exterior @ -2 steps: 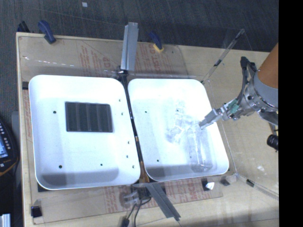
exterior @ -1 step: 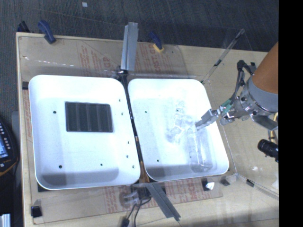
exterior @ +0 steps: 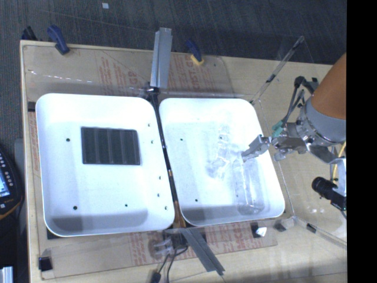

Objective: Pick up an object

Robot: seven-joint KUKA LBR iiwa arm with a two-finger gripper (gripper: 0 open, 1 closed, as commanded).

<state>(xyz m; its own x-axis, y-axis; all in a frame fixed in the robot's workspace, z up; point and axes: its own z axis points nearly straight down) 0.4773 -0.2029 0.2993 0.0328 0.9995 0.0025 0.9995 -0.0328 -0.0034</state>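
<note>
Clear, glassy objects are lying in the right bin [exterior: 177,158], and you are seeing them only faintly against the white floor. One elongated transparent piece [exterior: 248,184] is sitting toward the bin's right side, its long axis running roughly from the far wall toward the near wall. A smaller clear cluster [exterior: 219,155] is resting just left of it, near the middle; its shape is too washed out to read. The gripper [exterior: 253,148] is reaching in from the right, hanging over the bin's right part beside the upper end of the long piece; you cannot tell how its fingers are standing. A dark ribbed rectangle [exterior: 111,145] is lying flat in the left bin [exterior: 53,205], well apart. Red printing is showing on the board [exterior: 112,69] under the bins, too small to read. Blue clamps [exterior: 58,39] are gripping the bench's far edge.
</note>
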